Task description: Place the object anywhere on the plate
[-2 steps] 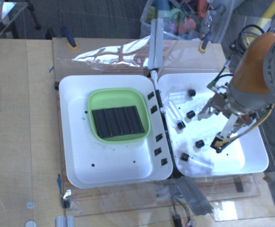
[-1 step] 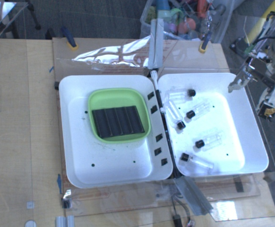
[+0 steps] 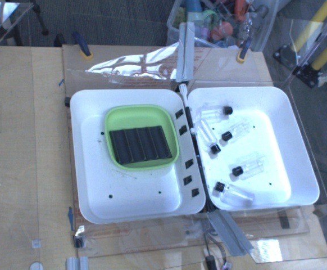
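Five clear vials with black caps are lying in the right bin (image 3: 298,167), none on the plate. Vial one (image 3: 213,115) is at the bin's upper left, cap toward the right. Vial two (image 3: 237,130) and vial three (image 3: 206,134) are just below it, near each other. Vial three is angled down toward the divider. Vial four (image 3: 252,166) is lower and right of centre. Vial five (image 3: 235,194) is nearest the bottom edge, cap pointing left. All are lying flat and apart from the bin walls.

The green plate (image 3: 142,116) is seated in the left bin (image 3: 90,167), toward its upper centre. A black ribbed block (image 3: 140,145) is laid on it and covers most of its floor.

Small black clips (image 3: 188,163) are spaced along the divider between the bins. Crumpled foil (image 3: 135,66) is seen above the left bin. A clear box of coloured odds and ends (image 3: 231,7) is at the frame's top, right of centre.

Jaw state cannot be told.
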`<state>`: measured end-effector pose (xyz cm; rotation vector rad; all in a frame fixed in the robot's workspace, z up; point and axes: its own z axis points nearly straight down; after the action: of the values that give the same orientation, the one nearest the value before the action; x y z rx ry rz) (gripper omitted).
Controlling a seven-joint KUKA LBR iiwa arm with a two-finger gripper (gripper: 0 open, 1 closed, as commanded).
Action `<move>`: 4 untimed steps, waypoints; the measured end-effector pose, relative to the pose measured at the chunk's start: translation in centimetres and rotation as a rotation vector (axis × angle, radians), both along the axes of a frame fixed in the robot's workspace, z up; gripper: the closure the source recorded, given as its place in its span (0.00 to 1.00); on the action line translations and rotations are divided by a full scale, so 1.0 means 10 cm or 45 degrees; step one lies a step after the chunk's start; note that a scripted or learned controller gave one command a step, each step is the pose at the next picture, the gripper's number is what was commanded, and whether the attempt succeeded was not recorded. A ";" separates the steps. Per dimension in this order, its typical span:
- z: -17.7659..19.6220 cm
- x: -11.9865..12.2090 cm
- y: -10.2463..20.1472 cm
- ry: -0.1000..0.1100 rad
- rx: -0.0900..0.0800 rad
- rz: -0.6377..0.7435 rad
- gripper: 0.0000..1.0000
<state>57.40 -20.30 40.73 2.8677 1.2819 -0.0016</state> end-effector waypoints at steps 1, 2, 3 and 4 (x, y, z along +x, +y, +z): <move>-0.65 -0.11 -0.06 0.004 0.002 -0.080 0.00; 0.28 0.39 -0.06 0.000 0.000 -0.160 0.00; -0.69 0.34 0.00 0.005 0.002 -0.262 0.00; -1.14 0.27 -0.19 0.007 0.003 -0.397 0.00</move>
<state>60.06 -22.24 29.35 3.0362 0.8228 -0.0079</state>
